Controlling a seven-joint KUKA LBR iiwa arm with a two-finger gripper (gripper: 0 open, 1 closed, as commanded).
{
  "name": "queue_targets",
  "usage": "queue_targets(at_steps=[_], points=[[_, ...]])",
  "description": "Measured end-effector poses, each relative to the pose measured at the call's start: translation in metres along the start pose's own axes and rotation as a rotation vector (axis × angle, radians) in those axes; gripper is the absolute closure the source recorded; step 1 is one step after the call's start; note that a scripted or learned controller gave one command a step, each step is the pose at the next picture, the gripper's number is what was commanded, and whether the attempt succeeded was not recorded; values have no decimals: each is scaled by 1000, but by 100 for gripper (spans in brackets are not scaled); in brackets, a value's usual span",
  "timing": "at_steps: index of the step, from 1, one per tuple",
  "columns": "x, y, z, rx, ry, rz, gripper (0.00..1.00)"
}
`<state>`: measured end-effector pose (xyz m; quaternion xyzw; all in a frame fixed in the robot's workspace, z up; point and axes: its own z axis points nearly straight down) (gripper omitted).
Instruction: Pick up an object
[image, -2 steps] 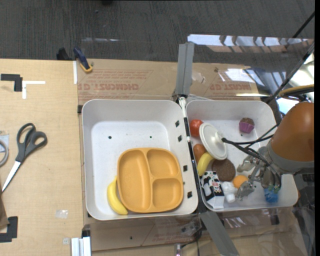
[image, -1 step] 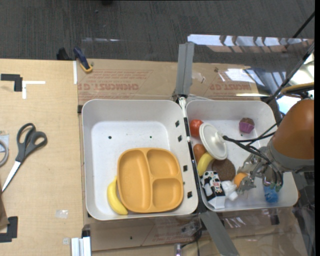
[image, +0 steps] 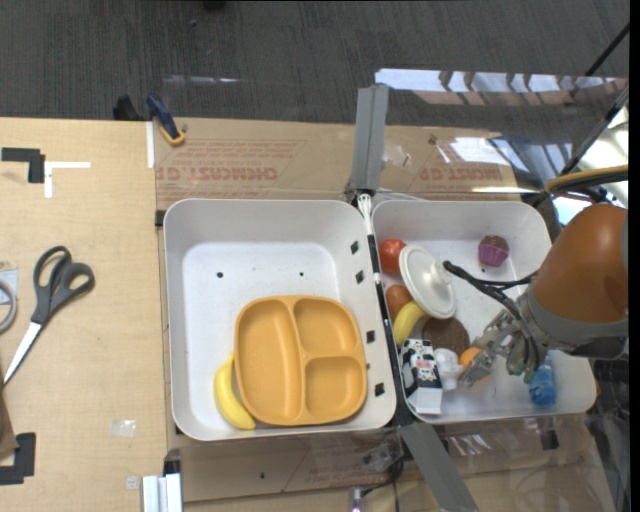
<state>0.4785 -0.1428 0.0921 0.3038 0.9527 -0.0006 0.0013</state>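
I've got the gripper (image: 490, 352) low in the right bin (image: 520, 214), fingers parted, grasping nothing (cluttered corner). An orange piece (image: 470, 356) sits just left of the fingertips, touching or nearly; I'd nudge left.

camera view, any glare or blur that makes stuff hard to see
Camera view: bright glare on the clear panel behind the right bin; the gripper is cluttered and slightly soft, so its state is unclear; the left bin is evenly lit, the yellow tray sharp, with a banana tucked under its edge.
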Motion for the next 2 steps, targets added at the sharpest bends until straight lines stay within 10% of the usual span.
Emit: queue_targets(at_steps=[1,2], points=[[23,65,-142,-1,-1,-45,100],[-5,91,-186,1,0,215,100]])
